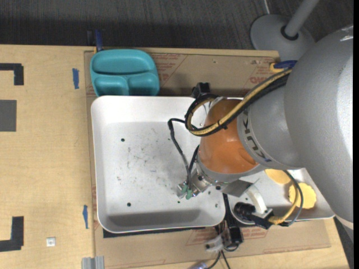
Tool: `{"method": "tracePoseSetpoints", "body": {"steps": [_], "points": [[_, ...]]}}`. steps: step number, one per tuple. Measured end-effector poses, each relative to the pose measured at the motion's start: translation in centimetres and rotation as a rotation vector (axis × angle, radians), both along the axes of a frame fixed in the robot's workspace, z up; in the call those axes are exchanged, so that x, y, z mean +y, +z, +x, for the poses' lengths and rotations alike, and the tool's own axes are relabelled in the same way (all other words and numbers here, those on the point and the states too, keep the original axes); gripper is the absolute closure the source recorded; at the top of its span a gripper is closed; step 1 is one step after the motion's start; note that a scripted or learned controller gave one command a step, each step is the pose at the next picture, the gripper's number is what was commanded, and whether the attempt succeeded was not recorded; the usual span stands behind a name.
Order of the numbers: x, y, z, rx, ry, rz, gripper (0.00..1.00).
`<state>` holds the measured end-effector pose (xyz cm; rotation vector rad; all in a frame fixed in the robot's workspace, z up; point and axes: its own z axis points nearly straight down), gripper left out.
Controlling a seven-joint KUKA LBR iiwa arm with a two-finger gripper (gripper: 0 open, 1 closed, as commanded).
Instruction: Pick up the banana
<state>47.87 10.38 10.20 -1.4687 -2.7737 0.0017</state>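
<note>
A yellow shape that looks like the banana lies in the right bin, near its front edge, largely covered by the arm and a yellow cable. The grey arm with its orange band hangs over the seam between the two bins. The gripper is low over the left bin's front right part, well to the left of the banana. I see nothing held at its tip.
The left white bin has a scuffed floor. A teal divided tray stands behind it on the bench. Black cables loop off the wrist over the left bin. A grey stand base sits at the back right.
</note>
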Motion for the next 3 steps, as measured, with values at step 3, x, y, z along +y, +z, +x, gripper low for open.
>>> {"method": "tracePoseSetpoints", "body": {"steps": [3], "points": [[11.1,-1.6,0.2,-0.009,-0.412,-0.001,1.00]]}}
